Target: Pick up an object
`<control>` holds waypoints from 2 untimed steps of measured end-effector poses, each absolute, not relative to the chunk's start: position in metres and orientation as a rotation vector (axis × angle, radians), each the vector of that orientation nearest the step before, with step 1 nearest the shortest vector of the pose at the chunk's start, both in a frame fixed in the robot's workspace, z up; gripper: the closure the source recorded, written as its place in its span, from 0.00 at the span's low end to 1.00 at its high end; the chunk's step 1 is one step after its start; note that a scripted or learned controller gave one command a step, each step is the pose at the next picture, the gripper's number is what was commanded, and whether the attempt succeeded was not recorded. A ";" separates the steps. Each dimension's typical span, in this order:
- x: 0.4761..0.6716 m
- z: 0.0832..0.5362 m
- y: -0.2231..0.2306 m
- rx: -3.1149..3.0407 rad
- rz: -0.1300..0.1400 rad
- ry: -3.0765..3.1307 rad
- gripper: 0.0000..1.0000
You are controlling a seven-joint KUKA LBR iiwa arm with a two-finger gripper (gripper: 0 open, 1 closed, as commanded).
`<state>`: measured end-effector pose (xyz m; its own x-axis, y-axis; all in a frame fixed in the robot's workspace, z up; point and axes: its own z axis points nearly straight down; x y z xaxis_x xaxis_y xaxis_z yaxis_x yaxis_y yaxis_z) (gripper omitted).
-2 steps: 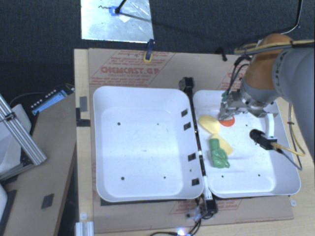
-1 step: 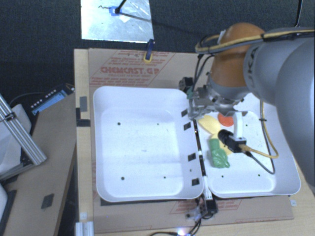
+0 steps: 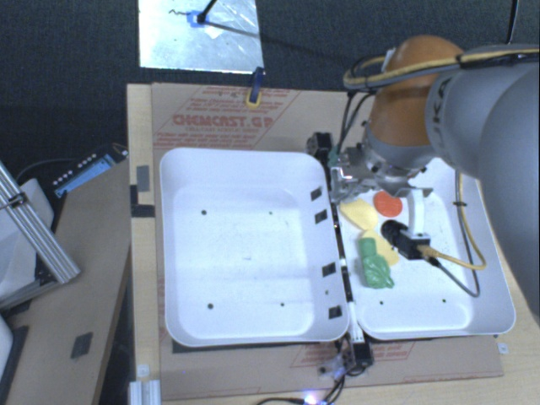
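Observation:
Three small things lie in the left part of the right bin: a pale yellow piece, a red-orange disc just right of it, and a green toy nearer the front. My gripper hangs low over the bin's far left corner, just above and behind the yellow piece. The wrist hides what lies directly under the gripper.
The left bin sits beside the right one, with black clips along the shared wall. The arm's grey body covers the right bin's far right side. A foil sheet lies beyond the bench.

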<state>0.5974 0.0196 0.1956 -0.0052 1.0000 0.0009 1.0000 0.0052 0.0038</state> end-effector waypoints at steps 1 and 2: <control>0.589 0.184 0.077 2.213 0.001 2.232 1.00; 0.661 0.272 0.147 2.207 0.016 2.227 1.00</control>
